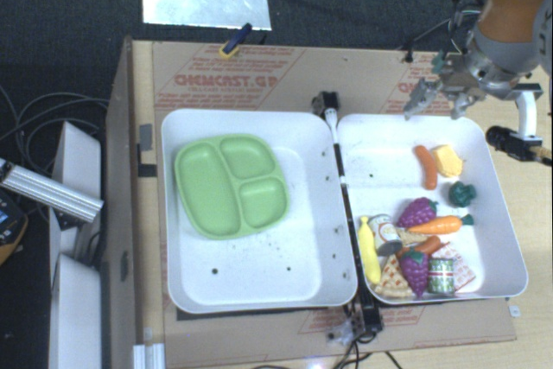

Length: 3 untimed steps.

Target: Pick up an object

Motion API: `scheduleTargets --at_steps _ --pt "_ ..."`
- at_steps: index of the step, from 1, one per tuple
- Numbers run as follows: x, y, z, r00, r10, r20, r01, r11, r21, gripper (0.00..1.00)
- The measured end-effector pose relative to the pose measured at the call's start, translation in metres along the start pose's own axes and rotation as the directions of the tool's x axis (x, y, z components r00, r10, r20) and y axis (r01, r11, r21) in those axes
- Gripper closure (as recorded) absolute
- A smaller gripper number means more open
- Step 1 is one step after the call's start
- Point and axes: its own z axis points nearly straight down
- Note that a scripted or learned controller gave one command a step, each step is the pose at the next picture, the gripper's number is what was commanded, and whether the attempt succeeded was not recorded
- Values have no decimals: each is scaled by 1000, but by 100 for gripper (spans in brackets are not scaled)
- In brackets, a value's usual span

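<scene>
My gripper (pixel 442 103) hangs above the far rim of the right bin (pixel 384 158), its two fingers spread apart and open with nothing between them. Below it in that bin lie a sausage (pixel 426 166) and a yellow cheese wedge (pixel 448 160), just nearer than the gripper. Farther toward the front sit broccoli (pixel 461 194), a carrot (pixel 436 225), purple grapes (pixel 417 211), a banana (pixel 368 250), a small can (pixel 441 275) and a waffle (pixel 394 279).
The left bin (pixel 302 264) holds a green divided plate (pixel 231 185). A clamp post (pixel 327 105) stands between the bins at the far side. Cardboard (pixel 285 73) lies under both bins. A black fixture (pixel 515 143) juts in at the right.
</scene>
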Motion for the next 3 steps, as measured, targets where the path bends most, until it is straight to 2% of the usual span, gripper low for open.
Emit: scheduleTargets --at_steps 1,2,3 --pt "-72 -10 68 1000 2 1 -2 1000 3 0" --pt "-78 -17 149 1000 0 2 0 1000 -3 0" --pt "-45 -3 161 1000 -2 0 2 1000 -1 0"
